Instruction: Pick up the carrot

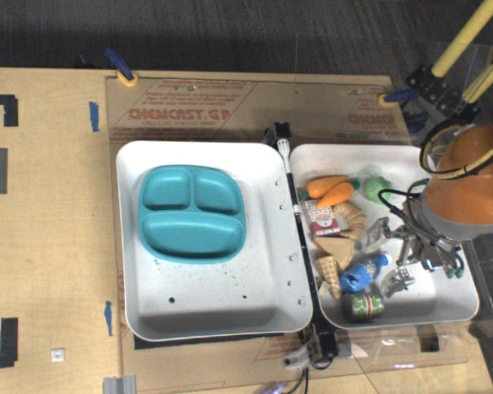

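The orange carrot [332,190] lies near the far left corner of the right bin [458,300], beside its left wall. My gripper [389,257] hangs low over the middle of that bin, to the right of and nearer than the carrot, clear of it. Its two metal fingers [376,233] stand apart, open, with nothing visibly held between them. A blue toy [363,274] lies just to the left of the lower finger. The arm's orange band [470,185] sits above the bin's right side.
A teal divided plate [191,213] rests in the left bin [205,310]. Around the carrot lie a green item [375,189], a red-and-white packet [320,217], crackers [347,219], a waffle cone [329,274] and a green can [365,305].
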### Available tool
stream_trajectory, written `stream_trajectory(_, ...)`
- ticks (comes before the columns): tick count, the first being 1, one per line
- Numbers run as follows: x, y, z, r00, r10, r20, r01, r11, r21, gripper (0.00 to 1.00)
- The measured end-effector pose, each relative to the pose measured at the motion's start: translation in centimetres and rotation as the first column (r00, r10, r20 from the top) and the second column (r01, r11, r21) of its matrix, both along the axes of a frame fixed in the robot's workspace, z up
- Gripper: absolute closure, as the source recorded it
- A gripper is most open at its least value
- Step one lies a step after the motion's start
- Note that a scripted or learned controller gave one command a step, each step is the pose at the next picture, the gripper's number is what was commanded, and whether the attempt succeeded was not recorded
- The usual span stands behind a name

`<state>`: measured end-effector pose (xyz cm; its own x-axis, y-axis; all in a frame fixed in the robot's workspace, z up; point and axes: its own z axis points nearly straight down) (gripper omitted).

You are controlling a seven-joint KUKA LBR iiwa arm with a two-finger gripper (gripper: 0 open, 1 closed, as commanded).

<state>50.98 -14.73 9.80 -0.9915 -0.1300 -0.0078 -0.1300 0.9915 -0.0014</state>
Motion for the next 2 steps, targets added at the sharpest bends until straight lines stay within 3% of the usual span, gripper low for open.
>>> stream_trajectory(1,5.6,4.9,-0.8,0.976,-0.220,0.010,0.220,0.976,0.003,0.00)
stream_trajectory(2,12.2,-1.5,0.9,0.922,-0.388,0.004,0.388,0.922,0.002,0.00)
